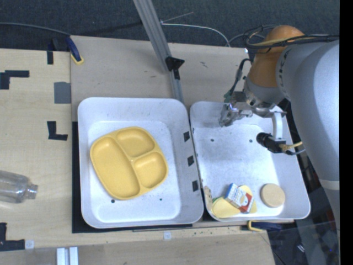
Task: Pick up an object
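Objects, i.e. a round tan disc [272,195] and a yellow-red packet [238,199], sit at the right bin's [237,153] near edge. Gripper [229,116] hovers at the far edge, grip state can't tell, carrying nothing. Approach step; next needs travel over and descent.

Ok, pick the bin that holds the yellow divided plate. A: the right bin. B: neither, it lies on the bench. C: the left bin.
C: the yellow divided plate lies flat inside the left bin, while the right bin holds the small items near its front edge.
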You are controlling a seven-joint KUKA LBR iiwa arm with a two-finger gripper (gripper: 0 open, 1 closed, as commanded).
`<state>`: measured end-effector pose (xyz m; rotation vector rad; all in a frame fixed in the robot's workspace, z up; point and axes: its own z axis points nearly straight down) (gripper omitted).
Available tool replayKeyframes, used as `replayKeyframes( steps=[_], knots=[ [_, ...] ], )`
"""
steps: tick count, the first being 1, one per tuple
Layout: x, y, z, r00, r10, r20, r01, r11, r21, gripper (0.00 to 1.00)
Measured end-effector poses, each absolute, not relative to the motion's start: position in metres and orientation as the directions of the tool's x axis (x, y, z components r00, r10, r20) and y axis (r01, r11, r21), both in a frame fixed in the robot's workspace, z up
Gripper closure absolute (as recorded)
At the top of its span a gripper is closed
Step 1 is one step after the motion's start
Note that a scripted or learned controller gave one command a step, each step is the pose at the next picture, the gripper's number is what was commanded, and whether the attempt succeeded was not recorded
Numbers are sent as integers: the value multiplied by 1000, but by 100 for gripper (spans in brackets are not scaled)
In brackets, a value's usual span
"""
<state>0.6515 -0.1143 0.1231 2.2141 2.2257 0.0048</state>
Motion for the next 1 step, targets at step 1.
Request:
replayKeyframes(
  steps=[1],
  knots=[
    [649,-117,121,-2,1000,-2,1000,2,-1,0]
  ],
)
